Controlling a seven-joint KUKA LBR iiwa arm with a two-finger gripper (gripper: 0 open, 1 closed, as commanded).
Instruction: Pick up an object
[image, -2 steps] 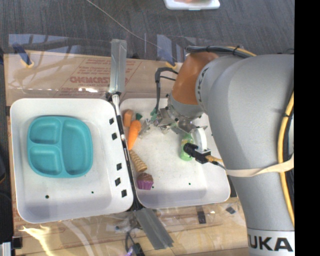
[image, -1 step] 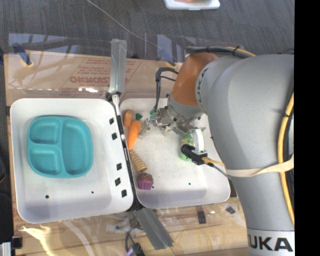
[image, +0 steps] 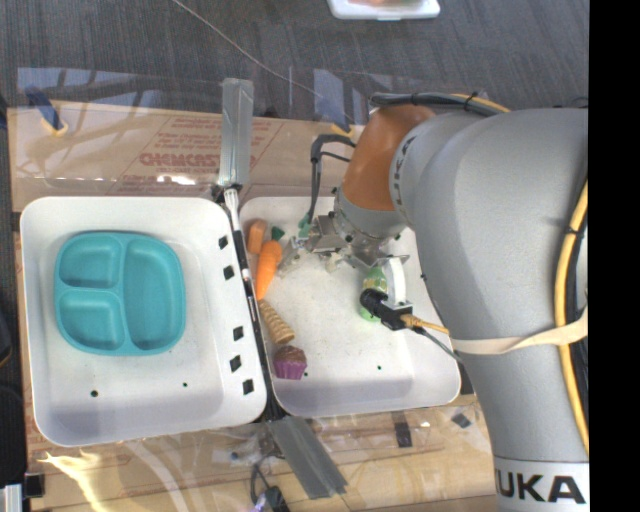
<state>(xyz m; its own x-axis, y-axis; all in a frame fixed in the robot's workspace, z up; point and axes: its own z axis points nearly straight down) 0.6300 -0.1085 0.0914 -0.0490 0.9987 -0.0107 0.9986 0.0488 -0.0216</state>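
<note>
My gripper (image: 322, 243) is down in the right bin (image: 340, 385), near its back, under the orange band of the wrist. Two toy carrots (image: 266, 262) lie just left of it along the bin's left wall. A waffle cone (image: 277, 322) lies below them, and a purple cupcake (image: 290, 362) sits at the front left of that bin. A green object (image: 374, 293) shows partly under the wrist, to the gripper's right. The arm hides the bin's right side.
The left bin (image: 205, 385) holds a teal divided plate (image: 120, 291). A grey divider (image: 246, 290) with black clips runs between the bins. The large grey arm (image: 500, 250) covers the right of the view. Cardboard lies behind the bins.
</note>
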